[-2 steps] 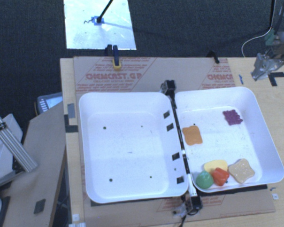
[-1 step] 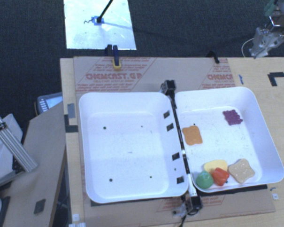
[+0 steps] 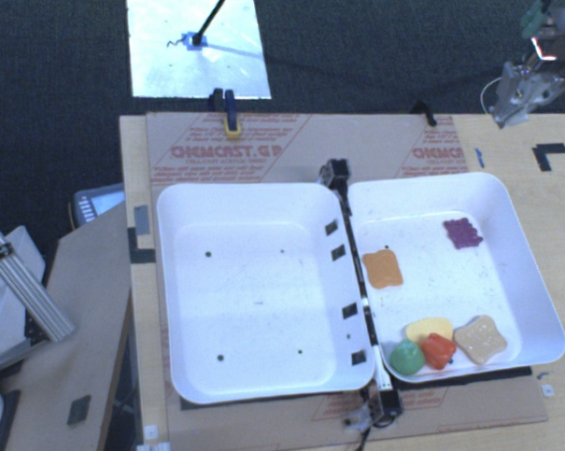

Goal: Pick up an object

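Observation:
The right bin (image 3: 506,210) holds several small objects. A purple bunch of grapes (image 3: 462,232) lies near its back right. An orange flat piece (image 3: 383,269) sits at its left side. Along the front edge are a green round item (image 3: 406,357), a yellow piece (image 3: 427,329), a red piece (image 3: 438,350) and a tan slice of bread (image 3: 480,338). My gripper (image 3: 529,80) hangs at the upper right corner of the view, well above and behind the right bin, far from all the objects.
The left bin (image 3: 197,205) stands beside the right one, joined by black clips (image 3: 337,229) down the middle. Both rest on a cardboard sheet (image 3: 260,146) on the bench. A blue and yellow clamp (image 3: 229,115) sits at the back edge.

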### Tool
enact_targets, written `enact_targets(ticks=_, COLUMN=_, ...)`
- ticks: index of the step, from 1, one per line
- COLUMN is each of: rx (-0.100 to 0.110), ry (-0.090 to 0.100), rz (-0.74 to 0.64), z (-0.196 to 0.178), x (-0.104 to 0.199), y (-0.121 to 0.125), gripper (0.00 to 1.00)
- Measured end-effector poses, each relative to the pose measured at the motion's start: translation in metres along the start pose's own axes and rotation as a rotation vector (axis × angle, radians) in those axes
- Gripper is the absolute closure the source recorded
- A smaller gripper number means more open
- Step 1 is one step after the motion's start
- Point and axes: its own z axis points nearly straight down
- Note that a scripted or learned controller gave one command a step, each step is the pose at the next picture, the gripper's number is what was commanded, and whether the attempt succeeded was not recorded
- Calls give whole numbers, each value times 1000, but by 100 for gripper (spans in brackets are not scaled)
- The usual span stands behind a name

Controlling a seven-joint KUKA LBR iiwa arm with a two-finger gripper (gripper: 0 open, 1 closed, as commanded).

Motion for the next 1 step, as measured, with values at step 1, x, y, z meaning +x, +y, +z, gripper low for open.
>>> enact_targets(ticks=1, rx=5, ry=0, rz=1, z=3, x=38, y=-58, gripper=100)
